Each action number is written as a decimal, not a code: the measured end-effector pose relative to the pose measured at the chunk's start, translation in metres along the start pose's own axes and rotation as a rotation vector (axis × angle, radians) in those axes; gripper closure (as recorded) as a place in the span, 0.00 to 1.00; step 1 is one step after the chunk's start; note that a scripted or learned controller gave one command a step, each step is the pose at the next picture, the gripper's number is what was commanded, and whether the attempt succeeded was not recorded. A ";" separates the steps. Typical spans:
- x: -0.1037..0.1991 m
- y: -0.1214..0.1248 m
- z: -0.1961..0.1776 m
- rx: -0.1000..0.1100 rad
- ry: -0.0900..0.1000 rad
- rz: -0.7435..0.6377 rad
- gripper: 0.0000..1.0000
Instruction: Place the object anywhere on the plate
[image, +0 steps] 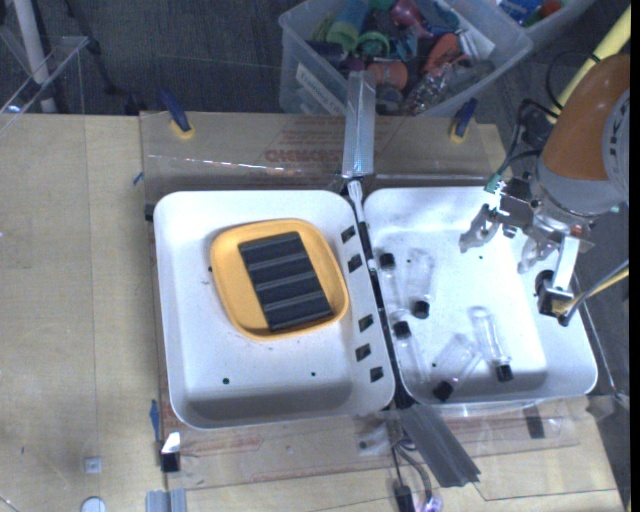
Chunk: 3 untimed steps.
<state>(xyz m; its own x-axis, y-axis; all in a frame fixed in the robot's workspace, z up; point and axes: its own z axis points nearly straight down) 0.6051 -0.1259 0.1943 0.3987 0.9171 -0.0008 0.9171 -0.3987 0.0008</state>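
camera view, left to right. pale wood bench (70, 300) at far left, small grey bits at its bottom edge near the corner.

left bin (190, 380): white, shallow, rounded corners. yellow plate (232, 300) sits in its upper middle, rounded square, turned slightly. black ribbed block (285, 282) lying flat on the plate, four raised bars, well inside the rim, nothing else touching it. couple of dark specks on the bin floor below the plate.

divider (365, 300) between the bins: row of small black clips down it, metal strip running up from its top end. cardboard sheet (290, 155) behind the bins carries faint reddish print, not readable. blue clamps (180, 125) at its back edge.

right bin (570, 375): white, holds several clear vials with black caps (488, 345), scattered, mostly lying down, some near the divider, some toward the front wall. no labels legible on them.

clear tub (400, 50) of mixed coloured items behind the bins, top centre.

gripper (518, 240) at upper right of the right bin, hanging above its back corner under the orange band. fingers spread apart, nothing between them. well apart from plate and block.

cables and a grey bracket (440, 450) below the bins at front.
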 end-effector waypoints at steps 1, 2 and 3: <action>0.018 0.031 0.029 -0.001 0.000 -0.189 0.00; 0.024 0.057 0.029 -0.001 0.000 -0.214 0.00; 0.048 0.047 -0.007 -0.001 0.000 -0.174 0.00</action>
<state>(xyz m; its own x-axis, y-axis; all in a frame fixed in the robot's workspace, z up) 0.6672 -0.1000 0.2016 0.2338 0.9723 -0.0006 0.9723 -0.2338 0.0021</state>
